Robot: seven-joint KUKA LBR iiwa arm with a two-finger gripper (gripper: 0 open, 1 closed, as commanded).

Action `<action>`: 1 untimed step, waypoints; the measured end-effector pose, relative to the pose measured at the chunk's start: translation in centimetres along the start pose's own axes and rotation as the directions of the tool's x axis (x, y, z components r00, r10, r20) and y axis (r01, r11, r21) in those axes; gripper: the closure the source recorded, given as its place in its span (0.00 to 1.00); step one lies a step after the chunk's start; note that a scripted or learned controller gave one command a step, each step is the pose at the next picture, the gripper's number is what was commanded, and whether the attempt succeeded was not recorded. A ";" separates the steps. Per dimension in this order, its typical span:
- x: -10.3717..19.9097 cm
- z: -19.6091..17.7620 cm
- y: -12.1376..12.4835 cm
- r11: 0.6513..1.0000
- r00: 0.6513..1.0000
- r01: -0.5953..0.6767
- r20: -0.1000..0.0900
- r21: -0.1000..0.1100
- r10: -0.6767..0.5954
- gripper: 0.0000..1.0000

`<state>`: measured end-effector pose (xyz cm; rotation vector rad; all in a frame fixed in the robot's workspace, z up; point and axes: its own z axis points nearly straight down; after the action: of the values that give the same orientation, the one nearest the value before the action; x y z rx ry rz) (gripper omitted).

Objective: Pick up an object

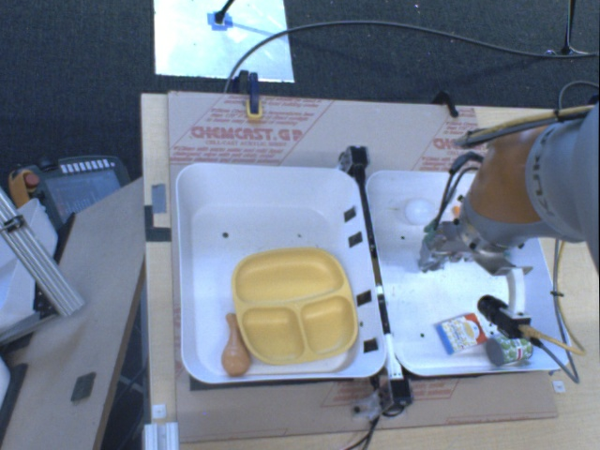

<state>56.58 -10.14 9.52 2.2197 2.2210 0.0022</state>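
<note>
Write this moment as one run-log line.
claw: over right bin, near white ball | small box, can: right bin, near edge | yellow tray: left bin

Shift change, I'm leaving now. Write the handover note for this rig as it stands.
Gripper: low over the right white bin, left of centre; open or shut cannot be told, and no object is visibly held.
Right bin: small white ball at the far side; red, white and blue carton and green-labelled can at the near edge.
Left white bin: yellow three-compartment plastic plate, with a tan spoon-shaped piece beside its near-left corner.
Done: nothing lifted.
Left: grasp and lift one object.
</note>
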 end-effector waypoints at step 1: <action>-0.5 -4.4 0.1 1.000 1.000 0.000 0.001 -0.002 0.000 1.00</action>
<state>56.70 -10.62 13.89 2.2188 2.2195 0.0035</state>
